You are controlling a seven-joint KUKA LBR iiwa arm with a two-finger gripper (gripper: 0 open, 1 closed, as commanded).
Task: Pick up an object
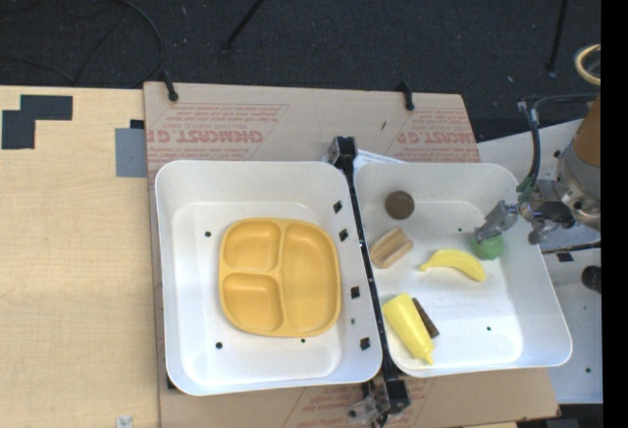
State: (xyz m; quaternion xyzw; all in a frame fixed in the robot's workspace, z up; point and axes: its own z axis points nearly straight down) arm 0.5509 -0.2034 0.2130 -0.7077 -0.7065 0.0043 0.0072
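Hiding part of the green object (489, 244), end effector (497, 219) overlaps it.

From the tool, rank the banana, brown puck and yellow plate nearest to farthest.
Tool is at the right bin's right side.
1. Banana, just below-left of it.
2. Brown puck, farther left, near the bin's back.
3. Yellow plate, in the left bin.

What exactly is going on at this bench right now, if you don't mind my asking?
A grey robot arm reaches in from the right, and its gripper sits low over the right white bin, right at a small green object. Whether it has hold of that object is unclear. Also in that bin lie a yellow banana, a tan block, a round brown piece and a yellow bottle. The left white bin holds a yellow divided plate.
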